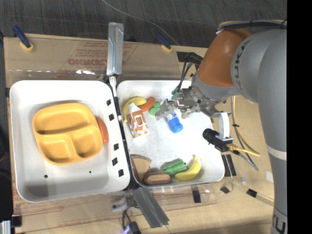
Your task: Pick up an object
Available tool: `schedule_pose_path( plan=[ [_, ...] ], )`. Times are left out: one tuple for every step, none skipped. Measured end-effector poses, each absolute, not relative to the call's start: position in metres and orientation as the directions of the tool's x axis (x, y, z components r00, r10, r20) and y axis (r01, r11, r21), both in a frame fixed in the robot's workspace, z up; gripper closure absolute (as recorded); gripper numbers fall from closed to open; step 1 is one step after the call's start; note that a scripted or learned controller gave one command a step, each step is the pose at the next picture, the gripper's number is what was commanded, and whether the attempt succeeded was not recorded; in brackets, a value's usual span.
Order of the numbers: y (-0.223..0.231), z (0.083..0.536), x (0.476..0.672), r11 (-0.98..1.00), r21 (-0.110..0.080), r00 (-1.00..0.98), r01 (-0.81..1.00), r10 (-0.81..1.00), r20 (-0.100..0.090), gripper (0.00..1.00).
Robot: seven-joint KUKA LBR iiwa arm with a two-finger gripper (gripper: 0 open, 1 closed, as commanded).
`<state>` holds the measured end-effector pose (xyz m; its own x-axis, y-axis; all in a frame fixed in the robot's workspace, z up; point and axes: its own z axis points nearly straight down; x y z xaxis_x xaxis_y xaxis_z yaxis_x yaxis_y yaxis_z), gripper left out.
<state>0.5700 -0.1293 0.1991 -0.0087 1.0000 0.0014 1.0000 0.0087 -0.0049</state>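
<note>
The arm (243, 57) reaches in from the right over the right-hand bin (204, 155); its jaws sit low near the bin's upper middle, at the gripper (171, 107), and whether they are apart or together I cannot tell, the metal there is too cluttered to read; just below them lies a small bottle with a blue cap (173, 123), its long axis running up-left to down-right, blue end pointing down-right toward the bin's centre, clear end up against the gripper; whether the bottle is between the jaws cannot be made out; a green piece (156, 111) lies just left of the gripper, touching or nearly so; further left, a yellow banana-like toy (134, 103) with an orange piece (147, 104) beside it, and an orange-and-white carton (138, 124) below them; along the bin's near edge, a brown sausage-shaped toy (157, 179), a green vegetable toy (174, 167) and a yellow banana (190, 169) lie close together; in the left bin (29, 179) rests a yellow divided tray (66, 132); both bins sit on the surface (243, 199).
</note>
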Motion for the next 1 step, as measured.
schedule_pose_path(
  plan=[
    [-0.1551, 0.1164, 0.6094, 0.141, 0.026, -0.141, 0.990, 0.990, -0.013, 0.00]
  ],
)
